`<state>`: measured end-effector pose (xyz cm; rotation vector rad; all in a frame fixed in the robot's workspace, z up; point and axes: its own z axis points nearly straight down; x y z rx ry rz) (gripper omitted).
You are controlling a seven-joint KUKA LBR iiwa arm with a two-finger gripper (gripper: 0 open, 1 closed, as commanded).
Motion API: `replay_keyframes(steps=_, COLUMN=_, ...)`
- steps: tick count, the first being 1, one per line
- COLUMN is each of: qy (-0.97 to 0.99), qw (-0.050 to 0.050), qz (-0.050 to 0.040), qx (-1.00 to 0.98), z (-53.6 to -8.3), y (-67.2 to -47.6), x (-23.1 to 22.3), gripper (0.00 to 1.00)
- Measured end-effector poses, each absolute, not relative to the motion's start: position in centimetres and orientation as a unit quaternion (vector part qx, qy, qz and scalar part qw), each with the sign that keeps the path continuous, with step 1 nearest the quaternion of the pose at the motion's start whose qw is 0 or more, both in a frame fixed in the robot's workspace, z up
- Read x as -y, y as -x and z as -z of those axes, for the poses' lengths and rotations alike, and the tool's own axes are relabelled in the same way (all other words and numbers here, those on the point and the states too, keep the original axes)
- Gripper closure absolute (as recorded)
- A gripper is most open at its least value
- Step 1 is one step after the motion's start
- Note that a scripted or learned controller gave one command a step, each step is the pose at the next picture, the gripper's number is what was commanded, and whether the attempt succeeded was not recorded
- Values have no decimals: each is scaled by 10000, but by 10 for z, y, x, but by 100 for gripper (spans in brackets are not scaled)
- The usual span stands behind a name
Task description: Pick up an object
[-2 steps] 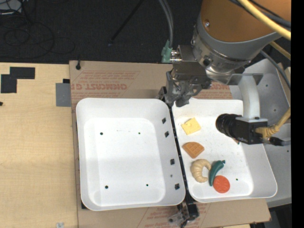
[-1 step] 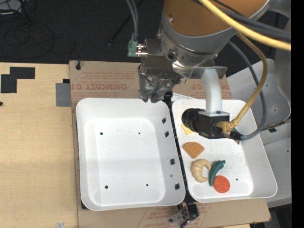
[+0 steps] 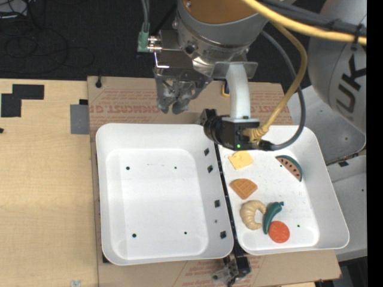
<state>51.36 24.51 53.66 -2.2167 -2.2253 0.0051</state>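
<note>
While the arm [image 3: 239, 17] reaches in over the far edge of the counter [image 3: 48, 178], its hand [image 3: 175, 100] hangs beyond the back rim of the left bin [image 3: 114, 178], above the brown cardboard, with nothing between its dark fingers; whether they are spread or closed I cannot tell. All the small things lie in the right bin [image 3: 326, 214]. Taking that bin as the landmark: a yellow cheese wedge [image 3: 240, 159] sits near its back left corner, a waffle piece [image 3: 243, 188] just in front of it, a watermelon slice [image 3: 290, 167] toward the back right, and a croissant [image 3: 252, 213], a green pepper [image 3: 272, 214] and a red tomato [image 3: 279, 232] cluster near the front, the pepper touching both neighbours.
</note>
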Motion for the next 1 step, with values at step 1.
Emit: replay_keyframes(steps=1, qy=7080, qw=29, qz=-91, qx=7062, z=-392, y=-519, x=-223, gripper=100)
